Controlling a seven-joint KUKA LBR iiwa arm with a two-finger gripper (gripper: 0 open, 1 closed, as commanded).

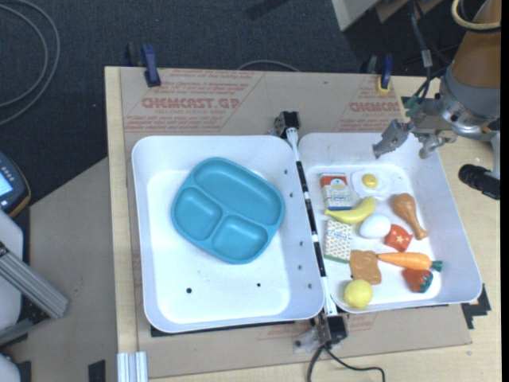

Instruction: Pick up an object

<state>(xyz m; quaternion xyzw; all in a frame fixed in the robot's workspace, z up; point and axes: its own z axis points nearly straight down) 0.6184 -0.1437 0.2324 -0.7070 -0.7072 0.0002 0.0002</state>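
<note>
Over the right bin's (457,237) far edge my pincer (407,143) hangs spread, holding nothing; the fried egg (370,182) lies just below-left.

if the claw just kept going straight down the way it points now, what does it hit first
Likely the bare floor at the far end of the right bin, just beyond the fried egg. The claw hangs over that far rim, fingers spread; depth is unclear, so it might clip the rim instead.
</note>
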